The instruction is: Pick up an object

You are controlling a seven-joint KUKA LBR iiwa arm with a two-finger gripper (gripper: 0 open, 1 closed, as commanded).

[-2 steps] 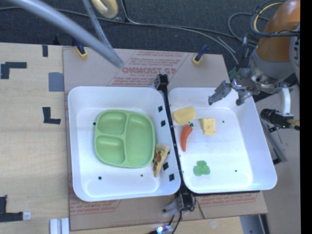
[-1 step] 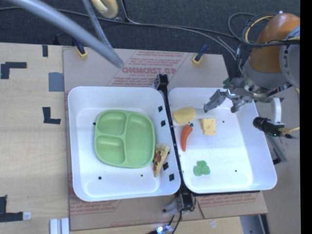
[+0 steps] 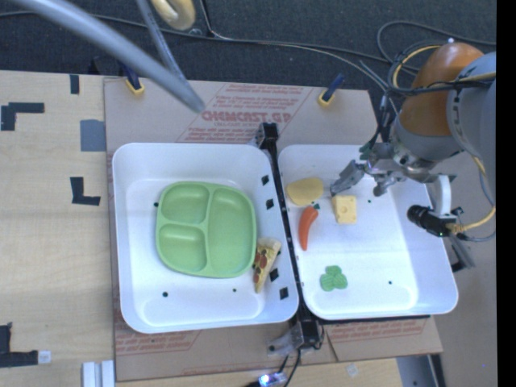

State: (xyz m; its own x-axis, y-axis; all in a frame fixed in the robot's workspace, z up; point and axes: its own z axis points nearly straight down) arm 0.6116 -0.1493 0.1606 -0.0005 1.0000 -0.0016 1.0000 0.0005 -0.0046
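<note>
The open, empty end effector (image 3: pixel 364 180) hovers over the right bin (image 3: pixel 419 293) holding four foods, while the left bin (image 3: pixel 133 297) holds one green plate (image 3: pixel 205 228) and one pizza slice (image 3: pixel 264 263).

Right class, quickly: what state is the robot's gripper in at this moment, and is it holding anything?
Gripper: open, holding nothing, poised over the right bin just above the cheese piece.
</note>
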